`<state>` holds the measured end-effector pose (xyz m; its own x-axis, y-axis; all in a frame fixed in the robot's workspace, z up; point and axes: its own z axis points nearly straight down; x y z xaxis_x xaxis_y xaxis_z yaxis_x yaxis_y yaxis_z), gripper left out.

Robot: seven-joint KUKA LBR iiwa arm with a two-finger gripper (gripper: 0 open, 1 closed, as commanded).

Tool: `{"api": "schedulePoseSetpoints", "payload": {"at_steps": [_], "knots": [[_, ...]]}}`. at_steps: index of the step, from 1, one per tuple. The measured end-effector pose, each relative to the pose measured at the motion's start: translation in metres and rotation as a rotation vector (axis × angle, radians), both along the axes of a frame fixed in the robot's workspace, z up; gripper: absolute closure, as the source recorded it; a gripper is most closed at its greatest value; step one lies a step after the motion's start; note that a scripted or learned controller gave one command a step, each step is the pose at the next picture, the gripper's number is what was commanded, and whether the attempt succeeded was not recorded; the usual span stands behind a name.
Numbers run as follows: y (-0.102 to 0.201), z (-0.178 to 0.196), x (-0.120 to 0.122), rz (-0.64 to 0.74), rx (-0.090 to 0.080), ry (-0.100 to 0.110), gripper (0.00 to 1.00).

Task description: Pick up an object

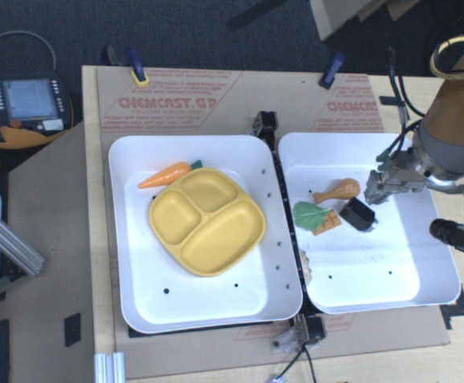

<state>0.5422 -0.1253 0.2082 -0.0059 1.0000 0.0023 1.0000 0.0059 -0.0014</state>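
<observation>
**My claw over the right bin, near the drumstick**

My claw (383, 183) hangs over the right bin (407, 294), toward its far right part, with my grey wrist and orange band reaching in from the right edge. From this slant I cannot tell how wide the claw stands, and I see nothing between its tips.

Just to the claw's left lies a brown drumstick (337, 191), its thick end pointing at me. Below the claw, close by, sits a small black block (358, 215), tilted. Left of the block lies a green leaf piece (308, 212) with an orange bit (328, 223) touching its lower right side. These four things cluster in the far middle of the right bin; the near half of that bin is bare white.

The left bin (136, 294) holds a yellow divided plate (206, 221) with three compartments, lying about in the bin's middle. A carrot (165, 175) lies at the plate's far left rim, toward the bin's far left corner, its green top touching or just beside the plate.

Both bins sit side by side on the tabletop (216, 94), which is covered with printed brown cardboard.
</observation>
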Motion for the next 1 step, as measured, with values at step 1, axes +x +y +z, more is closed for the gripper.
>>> {"api": "schedulePoseSetpoints", "payload": {"at_steps": [1], "knots": [[0.0527, 0.0, 0.0073, 0.0, 0.001, 0.0, 1.0]]}}
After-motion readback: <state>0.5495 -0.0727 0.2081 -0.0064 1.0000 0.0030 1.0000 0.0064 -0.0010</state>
